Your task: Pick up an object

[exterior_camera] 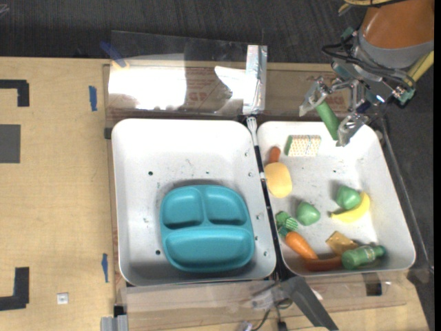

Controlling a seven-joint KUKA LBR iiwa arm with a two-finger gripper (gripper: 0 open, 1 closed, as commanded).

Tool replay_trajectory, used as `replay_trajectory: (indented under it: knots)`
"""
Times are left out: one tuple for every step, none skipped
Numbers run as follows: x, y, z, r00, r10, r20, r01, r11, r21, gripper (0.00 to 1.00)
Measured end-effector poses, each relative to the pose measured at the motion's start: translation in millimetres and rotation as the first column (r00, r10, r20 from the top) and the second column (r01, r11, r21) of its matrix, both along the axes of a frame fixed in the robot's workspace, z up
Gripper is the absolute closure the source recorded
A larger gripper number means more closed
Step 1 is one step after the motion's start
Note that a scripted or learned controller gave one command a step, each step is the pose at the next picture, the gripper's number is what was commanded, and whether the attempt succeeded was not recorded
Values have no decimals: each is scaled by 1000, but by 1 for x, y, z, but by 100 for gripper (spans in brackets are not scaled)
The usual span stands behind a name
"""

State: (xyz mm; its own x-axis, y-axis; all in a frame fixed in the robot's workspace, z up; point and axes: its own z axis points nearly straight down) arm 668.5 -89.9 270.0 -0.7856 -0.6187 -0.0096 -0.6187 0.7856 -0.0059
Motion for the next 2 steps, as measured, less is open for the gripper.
replay_trajectory:
  knots:
    - [2,1,13,1000,-2,12,2,1000,2,100]
    - [-7,0,-41,999,46,-11,-46,999,3,100]
